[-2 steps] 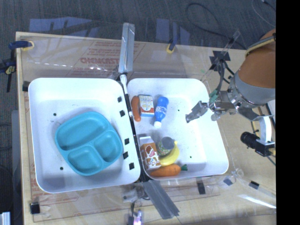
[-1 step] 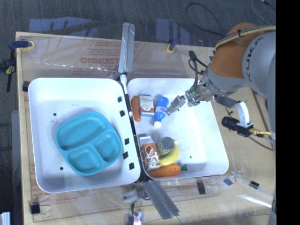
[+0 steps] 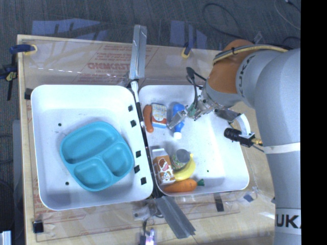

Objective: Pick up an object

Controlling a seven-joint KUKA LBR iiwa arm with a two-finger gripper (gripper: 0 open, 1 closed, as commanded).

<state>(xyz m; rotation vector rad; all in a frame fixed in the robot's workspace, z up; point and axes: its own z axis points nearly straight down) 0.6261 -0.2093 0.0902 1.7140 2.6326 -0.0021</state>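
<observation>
Across the whole frame lies the counter, a pale board carrying two shallow white bins side by side. At the right of the frame the grey arm reaches in, its orange band high at the upper right. Left of centre sits the left bin, and inside it, toward its lower half, a blue divided plate. The right bin fills the centre right and holds all the small things.

At the top of the right bin, the jaws hang low over a blue bottle with a white cap, close enough that I judge this bottle the likely target; whether the jaws are spread or pressed together I cannot tell, and nothing is visibly pinched between them. Just left of the bottle lie a small carton and a sausage. At the lower part of the bin crowd a brown box, a tin can, a banana and a carrot, touching one another.

To do this step well, the jaws should straddle the bottle across its narrow width, centred on the body rather than the cap, and go down far enough to catch it below its roundest part. The carton sits near, so a tilted approach risks nudging it.
</observation>
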